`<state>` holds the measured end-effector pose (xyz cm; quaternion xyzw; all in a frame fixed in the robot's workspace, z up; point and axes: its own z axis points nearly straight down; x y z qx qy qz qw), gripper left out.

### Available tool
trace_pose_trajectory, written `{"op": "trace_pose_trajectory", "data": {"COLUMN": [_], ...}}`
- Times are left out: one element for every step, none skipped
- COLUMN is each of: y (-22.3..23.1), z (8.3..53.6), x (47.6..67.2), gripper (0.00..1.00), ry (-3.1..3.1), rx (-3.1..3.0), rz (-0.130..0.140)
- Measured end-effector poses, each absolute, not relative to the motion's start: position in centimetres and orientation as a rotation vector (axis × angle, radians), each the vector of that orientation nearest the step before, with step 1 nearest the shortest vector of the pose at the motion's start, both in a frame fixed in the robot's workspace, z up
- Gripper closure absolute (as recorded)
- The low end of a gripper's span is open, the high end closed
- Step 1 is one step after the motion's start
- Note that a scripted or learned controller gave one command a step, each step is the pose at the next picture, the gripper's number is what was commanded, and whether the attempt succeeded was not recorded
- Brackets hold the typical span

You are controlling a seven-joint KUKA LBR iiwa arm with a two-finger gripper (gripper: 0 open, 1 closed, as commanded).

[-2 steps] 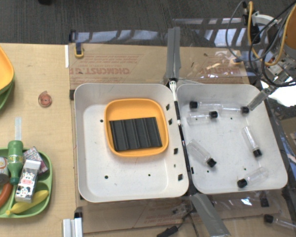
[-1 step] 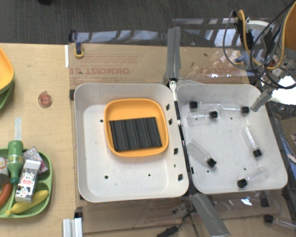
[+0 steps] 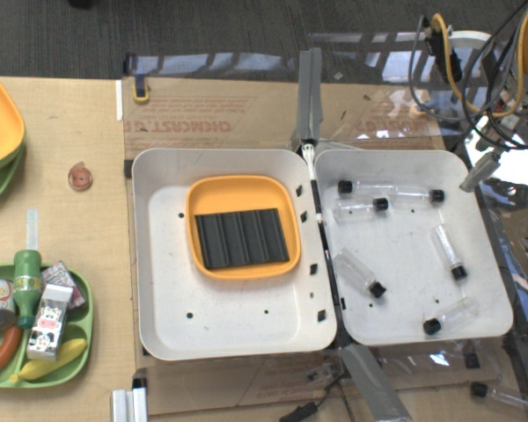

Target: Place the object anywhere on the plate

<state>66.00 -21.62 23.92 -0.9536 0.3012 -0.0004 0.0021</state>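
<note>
Several clear vials with black caps (image 3: 363,272) lie scattered in the right bin (image 3: 502,319), ready for picking. The orange plate (image 3: 243,189) with its dark ridged insert waits in the left bin (image 3: 158,323), centre frame.

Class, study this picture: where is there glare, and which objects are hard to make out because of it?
Camera view: strong glare at the right edge washes out the arm; the clear black-capped vials nearly vanish against the right white bin; the orange plate is evenly lit and sharp.

Orange plate (image 3: 243,197) smooth plastic; dark ribbed insert (image 3: 244,238) matt, perhaps rubber; vials (image 3: 359,273) clear plastic; bins (image 3: 158,323) glossy white.
</note>
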Motion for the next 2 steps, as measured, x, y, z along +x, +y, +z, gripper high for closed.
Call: {"op": "trace_pose_trajectory", "data": {"y": [-21.9,-21.9], "z": [21.8,19.8], "x": [66.0,66.0], "gripper": [0.0,0.0], "ry": [0.539,0.331], "rx": [-3.091,-3.12], "rz": [-0.002,-0.004]}}
